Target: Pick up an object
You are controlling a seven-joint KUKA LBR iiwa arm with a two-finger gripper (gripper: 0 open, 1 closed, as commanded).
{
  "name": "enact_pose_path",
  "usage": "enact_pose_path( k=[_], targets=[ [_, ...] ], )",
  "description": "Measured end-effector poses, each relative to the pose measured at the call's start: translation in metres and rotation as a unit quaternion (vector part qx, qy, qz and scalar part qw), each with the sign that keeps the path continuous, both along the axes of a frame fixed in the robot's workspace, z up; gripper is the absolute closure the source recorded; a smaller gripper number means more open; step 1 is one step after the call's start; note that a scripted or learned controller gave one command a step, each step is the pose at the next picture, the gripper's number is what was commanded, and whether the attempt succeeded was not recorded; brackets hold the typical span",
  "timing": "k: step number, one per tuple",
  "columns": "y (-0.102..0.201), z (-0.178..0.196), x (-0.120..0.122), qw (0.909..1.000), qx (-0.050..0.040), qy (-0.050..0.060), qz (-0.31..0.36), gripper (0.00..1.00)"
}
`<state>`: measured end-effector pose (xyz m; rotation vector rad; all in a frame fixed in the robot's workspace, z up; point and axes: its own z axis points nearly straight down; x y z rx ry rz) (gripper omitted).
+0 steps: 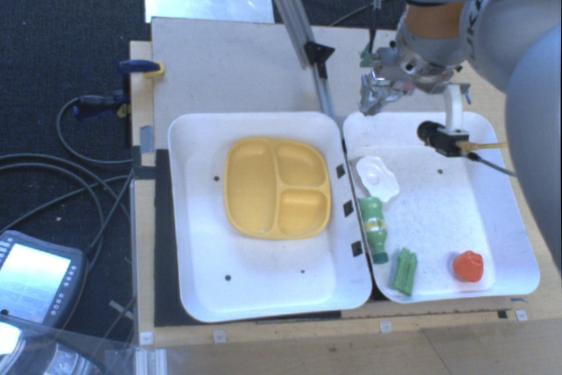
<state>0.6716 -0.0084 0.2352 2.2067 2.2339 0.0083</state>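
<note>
Two white bins sit side by side on the bench. The left bin [193,277] holds a yellow tray [277,187] with three little sections, lying flat near the middle of that bin. The right bin [500,215] holds the small things. A white cup-like piece [378,176] lies close to this bin's left edge, about halfway down. Just below it, along the same left edge, lies a green bottle [374,227] on its side, with a label on it. Next to the bottle's lower end, near the bin's front edge, lies a small green block [405,270], a bit tilted. A small orange-red thing [468,266] sits near the front right corner, apart from the green ones. The gripper [379,94] hangs above the back left corner of the right bin — near its back rim — on the grey arm [518,13] with the orange band. It is well apart from all the small things, and nothing is between its fingers. The fingers are too small and dark here — I cannot tell if they are apart or together.
</note>
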Motion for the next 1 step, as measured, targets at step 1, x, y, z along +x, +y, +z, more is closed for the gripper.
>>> enact_pose_path(
  k=[1],
  targets=[
    [0.0604,0.0078,0.0103,1.0000,0.0002,0.000,0.000,1.00]
  ],
)
